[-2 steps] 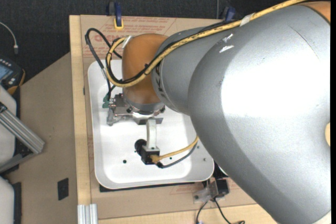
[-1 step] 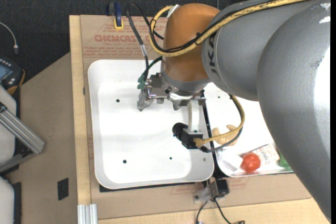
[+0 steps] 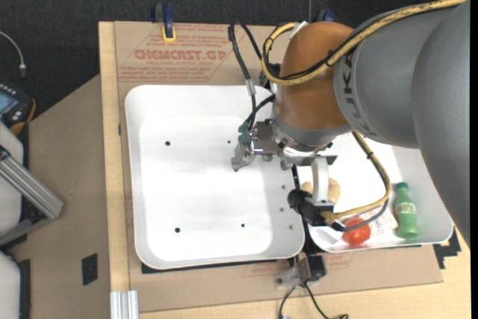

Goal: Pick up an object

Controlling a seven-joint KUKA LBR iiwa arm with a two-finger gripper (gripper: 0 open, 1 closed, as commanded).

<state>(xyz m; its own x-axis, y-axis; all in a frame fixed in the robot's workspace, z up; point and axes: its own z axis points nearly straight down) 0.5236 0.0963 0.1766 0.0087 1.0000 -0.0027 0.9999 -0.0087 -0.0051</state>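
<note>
Item 1. Arm (image 3: 388, 78): grey KUKA, orange band (image 3: 314, 75) above wrist, enters from view's right, spans most of right bin. Yellow and black cables run along it.

Item 2. Gripper (image 3: 240, 160): at arm's tip, hanging over right-centre of left bin, near the wall shared w/ right bin. Tips look like a small grey cluster; view too poor to say whether they are spread or pressed together, cannot tell. Nothing seen between them.

Item 3. Left bin (image 3: 149, 116): shallow, white, rounded corners. Floor bare apart from a few small dark dots.

Item 4. Right bin (image 3: 418, 235): white, mostly hidden under arm; lower right corner visible.

Item 5. Contents, right bin, lower part:
- green bottle (image 3: 405, 211), lying near right rim.
- red round object (image 3: 357, 234), poss. a tomato toy, near front rim, beside a white label-like piece.
- tan object (image 3: 332, 189), partly hidden by wrist hardware, just above the red one.
All well apart from gripper.

Item 6. Bench (image 3: 179, 48): brown board w/ red print, under both bins. Blue-yellow clamp (image 3: 167, 22) at back edge.
</note>
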